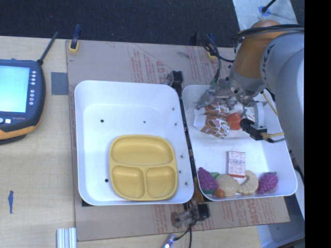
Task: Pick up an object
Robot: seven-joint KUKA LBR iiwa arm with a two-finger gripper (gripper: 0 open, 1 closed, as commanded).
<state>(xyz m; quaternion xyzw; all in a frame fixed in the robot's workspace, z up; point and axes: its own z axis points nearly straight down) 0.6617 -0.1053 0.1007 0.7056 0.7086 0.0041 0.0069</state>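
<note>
Two white bins sit side by side on brown card over the pale wooden bench (36, 190), dark floor beyond: the left bin (83, 138) carries a yellow divided tray (143, 166), the right bin (289, 167) the small things. The end effector (227, 98) hangs over the brown-and-white snack packet (211, 122), touching or just above its far edge; the packet lies flat, long axis running left to right, a red piece (234, 121) at its right end

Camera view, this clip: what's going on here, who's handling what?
A grey KUKA arm reaches in from the right, its end effector low over the far end of the right bin, at a brown-and-white packet with an orange piece beside it. Whether it grips anything cannot be told. At that bin's near end lie a small red-and-white box, purple toy grapes and other toy food. The left bin holds a yellow divided tray, untouched.
</note>
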